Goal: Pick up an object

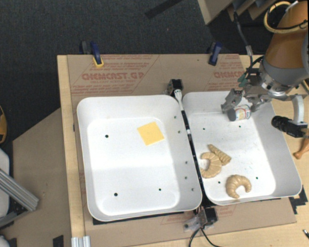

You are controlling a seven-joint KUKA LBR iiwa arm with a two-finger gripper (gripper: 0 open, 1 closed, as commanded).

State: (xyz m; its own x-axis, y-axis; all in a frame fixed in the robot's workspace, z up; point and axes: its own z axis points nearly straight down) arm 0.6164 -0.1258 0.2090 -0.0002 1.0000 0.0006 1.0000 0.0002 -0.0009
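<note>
The gripper hangs over the far part of the right bin, and a small pale, roundish object sits between its two grey fingers, so it looks closed on that piece, though the view is too coarse to say how firmly or exactly what the item is. Nearer the camera in the same bin lie two toy croissants: one close to the divider with a ridged, layered top, the other a plain crescent near the front edge, apart from each other. The left bin holds a flat yellow square, like a slice of play cheese, lying alone toward its far right. As a judgement, all of these seem light, hard plastic or foam pieces; the croissants are curved and smooth, likely to roll or squirt out unless pinched across the thick middle of the crescent, while the yellow square lies so flat on the floor that fingers would struggle to get under an edge. The small held piece is probably light and a little slippery, best kept clamped across its widest part. The brown board under the bins carries red printing that reads roughly "GICMCAST G.P", repeated partly at the right; the letters are faint and I cannot vouch for them
</note>
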